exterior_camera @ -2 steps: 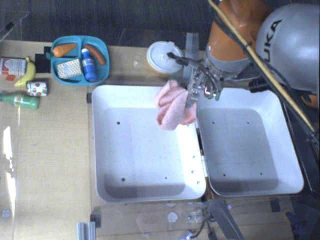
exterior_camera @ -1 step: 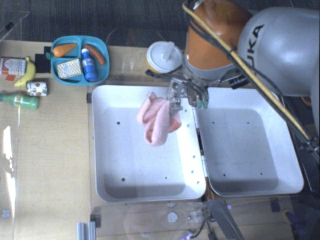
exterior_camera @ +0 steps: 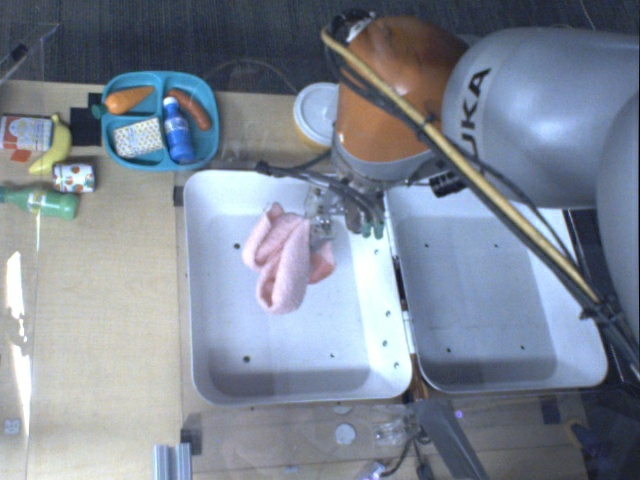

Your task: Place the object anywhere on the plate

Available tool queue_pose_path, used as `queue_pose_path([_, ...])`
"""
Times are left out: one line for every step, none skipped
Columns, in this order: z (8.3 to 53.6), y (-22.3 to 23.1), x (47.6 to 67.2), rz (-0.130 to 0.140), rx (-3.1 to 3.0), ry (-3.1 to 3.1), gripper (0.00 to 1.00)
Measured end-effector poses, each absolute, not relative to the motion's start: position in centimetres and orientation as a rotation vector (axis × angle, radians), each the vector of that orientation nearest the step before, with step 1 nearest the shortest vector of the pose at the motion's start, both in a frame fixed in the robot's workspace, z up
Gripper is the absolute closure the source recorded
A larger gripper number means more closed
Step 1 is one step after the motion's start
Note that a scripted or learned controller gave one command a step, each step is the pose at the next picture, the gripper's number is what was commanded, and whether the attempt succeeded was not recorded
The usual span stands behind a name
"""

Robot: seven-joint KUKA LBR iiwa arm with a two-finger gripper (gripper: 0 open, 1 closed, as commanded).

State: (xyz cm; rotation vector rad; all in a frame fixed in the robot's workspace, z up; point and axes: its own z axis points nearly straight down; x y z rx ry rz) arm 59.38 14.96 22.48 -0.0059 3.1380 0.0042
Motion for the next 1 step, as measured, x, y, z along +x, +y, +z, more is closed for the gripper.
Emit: queue_pose_path([22.52,14.95,59.4,0.004,-0.006,3.137,0.0])
